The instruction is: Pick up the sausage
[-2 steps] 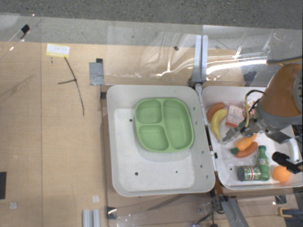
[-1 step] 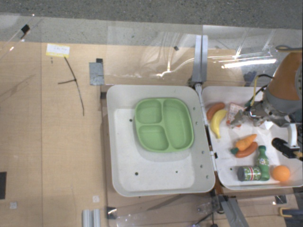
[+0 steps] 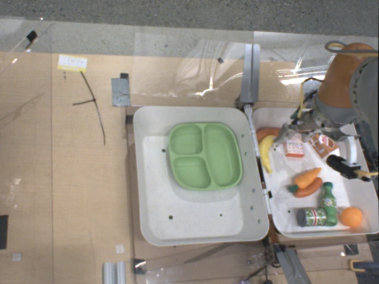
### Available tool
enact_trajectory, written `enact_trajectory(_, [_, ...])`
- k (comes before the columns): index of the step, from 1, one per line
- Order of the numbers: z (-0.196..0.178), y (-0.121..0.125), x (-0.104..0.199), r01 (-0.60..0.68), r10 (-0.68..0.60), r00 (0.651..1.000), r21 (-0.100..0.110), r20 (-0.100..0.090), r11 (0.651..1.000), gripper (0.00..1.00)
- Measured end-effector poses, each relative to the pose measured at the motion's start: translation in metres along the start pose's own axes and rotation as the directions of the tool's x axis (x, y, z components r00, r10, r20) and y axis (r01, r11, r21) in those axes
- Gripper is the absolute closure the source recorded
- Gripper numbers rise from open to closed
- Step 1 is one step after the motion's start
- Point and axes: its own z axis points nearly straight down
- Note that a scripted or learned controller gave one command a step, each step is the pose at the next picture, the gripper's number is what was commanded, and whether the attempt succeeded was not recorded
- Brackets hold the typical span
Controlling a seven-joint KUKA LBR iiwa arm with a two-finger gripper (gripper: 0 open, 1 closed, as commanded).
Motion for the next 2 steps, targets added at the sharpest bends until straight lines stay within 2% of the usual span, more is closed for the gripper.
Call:
enact_trajectory(1, [0.001, -0.083, -0.006, -0.183, 0.183, 0.983, 0.003, 0.0, 0.983, 0.0])
enact_trajectory(2, [0.001, 0.006, 0.011, -0.32, 0.32, 0.947, 0.002, 0.0, 0.947, 0.0])
